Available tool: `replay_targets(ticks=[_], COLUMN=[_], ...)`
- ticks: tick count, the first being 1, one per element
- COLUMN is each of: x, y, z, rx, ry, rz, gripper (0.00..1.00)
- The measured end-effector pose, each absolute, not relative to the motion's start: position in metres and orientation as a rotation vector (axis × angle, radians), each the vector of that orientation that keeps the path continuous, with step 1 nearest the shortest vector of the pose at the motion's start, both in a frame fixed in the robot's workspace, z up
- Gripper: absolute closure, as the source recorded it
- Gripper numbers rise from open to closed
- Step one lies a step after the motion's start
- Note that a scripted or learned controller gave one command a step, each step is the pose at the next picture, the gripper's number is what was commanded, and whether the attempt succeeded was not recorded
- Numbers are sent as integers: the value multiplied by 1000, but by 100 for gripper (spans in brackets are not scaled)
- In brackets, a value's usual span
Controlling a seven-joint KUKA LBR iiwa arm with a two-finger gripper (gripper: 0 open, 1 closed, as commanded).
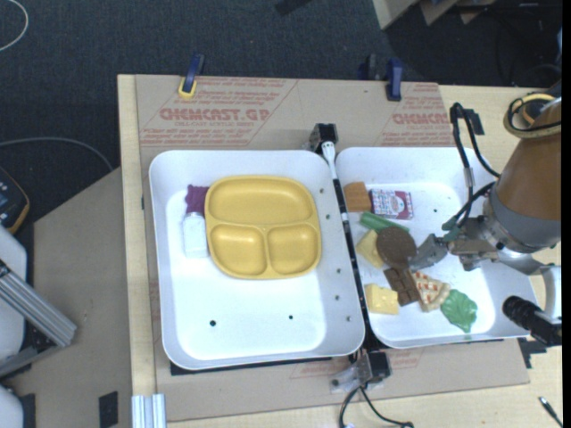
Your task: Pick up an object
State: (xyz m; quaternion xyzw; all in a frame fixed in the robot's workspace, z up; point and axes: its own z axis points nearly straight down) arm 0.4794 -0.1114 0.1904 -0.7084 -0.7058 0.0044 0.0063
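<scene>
In the right bin (pixel 419 333), lower right of the frame, the gripper (pixel 428 252) hovers with fingers spread, holding nothing; the brown round piece (pixel 394 246) lies just left of the fingertips, touching neither

Two white bins (pixel 169 239) sit side by side. The left one holds three things — one yellow tray (pixel 263 224), one purple item (pixel 195 198), one white bottle (pixel 194 234). The right bin holds about eight: one brown block (pixel 357 196), one packet (pixel 391 203), one pizza slice (pixel 430 291), one green leaf (pixel 459 309), one cheese wedge (pixel 382 300) — others overlap, count unsure. Two clamps (pixel 189 78) at the top.
</scene>
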Motion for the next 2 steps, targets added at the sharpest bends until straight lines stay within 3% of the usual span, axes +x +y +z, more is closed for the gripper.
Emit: replay_targets(ticks=[1,2], x=[483,483], y=[-111,-116], z=[197,135], rx=[-2221,-2218], ry=[-2220,-2216], rz=[0,5], gripper=[0,0])
